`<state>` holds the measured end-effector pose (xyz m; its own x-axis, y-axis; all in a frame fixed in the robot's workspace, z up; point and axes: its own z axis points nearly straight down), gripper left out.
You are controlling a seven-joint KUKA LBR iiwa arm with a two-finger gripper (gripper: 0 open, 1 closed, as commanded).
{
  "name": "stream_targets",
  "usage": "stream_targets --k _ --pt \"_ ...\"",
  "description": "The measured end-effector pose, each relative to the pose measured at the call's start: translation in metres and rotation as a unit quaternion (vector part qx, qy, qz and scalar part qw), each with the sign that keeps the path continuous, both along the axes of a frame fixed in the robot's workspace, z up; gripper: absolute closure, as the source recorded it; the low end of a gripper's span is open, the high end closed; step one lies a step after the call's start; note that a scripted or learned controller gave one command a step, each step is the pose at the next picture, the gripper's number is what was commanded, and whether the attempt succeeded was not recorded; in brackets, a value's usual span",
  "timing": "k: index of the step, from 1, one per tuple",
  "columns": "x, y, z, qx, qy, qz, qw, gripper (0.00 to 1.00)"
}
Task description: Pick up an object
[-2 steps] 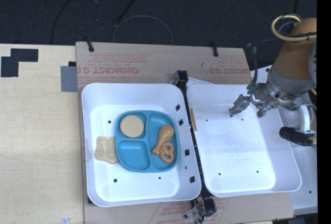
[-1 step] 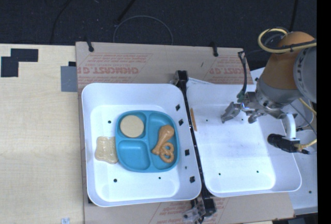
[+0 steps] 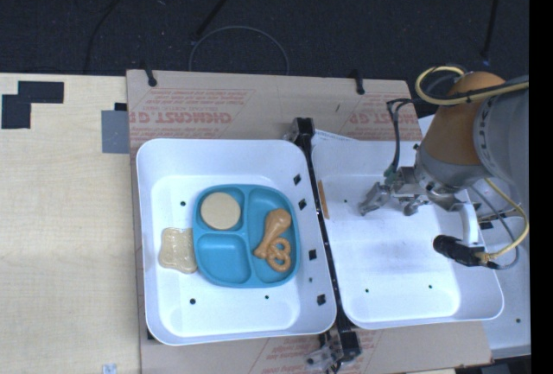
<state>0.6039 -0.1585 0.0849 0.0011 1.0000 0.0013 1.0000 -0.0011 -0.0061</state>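
Note:
In the left bin [image 3: 164,312] lies a blue compartment tray [image 3: 226,264]. It holds a round tan biscuit [image 3: 219,210], a toy drumstick [image 3: 276,230] and a small pretzel [image 3: 279,255]. A pale slice of toast [image 3: 177,250] rests on the bin floor against the tray's left edge. My gripper [image 3: 393,205] hangs low over the back of the right bin [image 3: 406,294], well right of all these things. Its fingers [image 3: 372,201] are spread open with nothing between them.
A black divider rail [image 3: 315,225] runs between the two bins. A black cylindrical part with cables [image 3: 458,250] hangs off the arm over the right bin's right side. Cardboard [image 3: 216,109] lies under the bins, and the wooden bench [image 3: 60,234] stretches to the left.

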Motion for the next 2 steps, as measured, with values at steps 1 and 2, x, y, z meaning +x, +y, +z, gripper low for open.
stream_targets --k 1,2 --pt "0.0 -0.001 0.012 -0.0005 -0.001 -0.001 1.0 1.0" --pt "0.002 0.007 0.071 -0.0007 -0.004 0.001 1.0 1.0"
